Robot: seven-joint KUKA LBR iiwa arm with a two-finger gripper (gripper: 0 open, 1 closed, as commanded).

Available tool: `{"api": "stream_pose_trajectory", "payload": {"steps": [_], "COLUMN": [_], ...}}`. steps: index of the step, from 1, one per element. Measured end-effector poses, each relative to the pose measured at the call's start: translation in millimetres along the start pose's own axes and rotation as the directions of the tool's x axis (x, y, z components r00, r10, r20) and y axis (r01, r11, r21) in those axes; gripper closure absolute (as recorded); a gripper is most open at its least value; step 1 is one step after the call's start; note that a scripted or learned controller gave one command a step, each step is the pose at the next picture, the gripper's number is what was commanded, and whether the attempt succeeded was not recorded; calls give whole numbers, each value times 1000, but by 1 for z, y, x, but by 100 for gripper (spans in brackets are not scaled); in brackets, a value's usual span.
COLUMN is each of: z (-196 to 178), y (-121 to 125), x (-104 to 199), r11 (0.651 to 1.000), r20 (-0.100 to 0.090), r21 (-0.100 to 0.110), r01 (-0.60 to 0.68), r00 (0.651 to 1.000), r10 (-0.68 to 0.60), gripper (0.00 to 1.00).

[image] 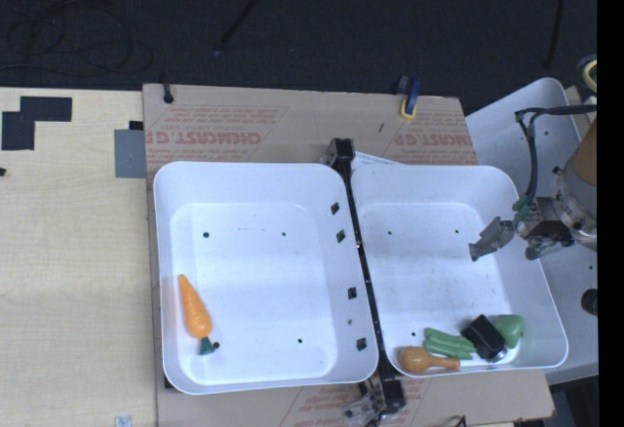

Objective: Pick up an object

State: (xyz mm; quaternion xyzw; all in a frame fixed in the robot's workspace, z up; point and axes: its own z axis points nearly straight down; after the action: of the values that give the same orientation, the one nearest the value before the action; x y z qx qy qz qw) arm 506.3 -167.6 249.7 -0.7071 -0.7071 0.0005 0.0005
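My gripper (517,239) hangs over the right edge of the right bin (429,191), its two dark fingers spread apart and open with nothing between them. Below it, along the bin's near wall, lie an orange pear-shaped toy (425,360), a green pod-like piece (448,344), a black block (485,337) and a green lump (510,326), crowded together. An orange carrot (193,307) with a small green top lies at the near left of the left bin (244,183).
A black divider bar (355,259) runs between the two bins. Both bins rest on a cardboard sheet (292,123). A blue and yellow clamp (409,97) grips the sheet's far edge. Cables (532,152) hang beside the arm on the right.
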Motion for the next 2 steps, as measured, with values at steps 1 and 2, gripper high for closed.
{"api": "stream_pose_trajectory", "payload": {"steps": [1, 2], "z": [-118, -286], "y": [-4, -15], "x": [1, 43], "r11": [1000, 1000], "r20": [3, 3], "r21": [-11, -18], "r01": [1, 4], "r00": [1000, 1000], "r10": [-1, -4], "gripper": [0, 0]}}
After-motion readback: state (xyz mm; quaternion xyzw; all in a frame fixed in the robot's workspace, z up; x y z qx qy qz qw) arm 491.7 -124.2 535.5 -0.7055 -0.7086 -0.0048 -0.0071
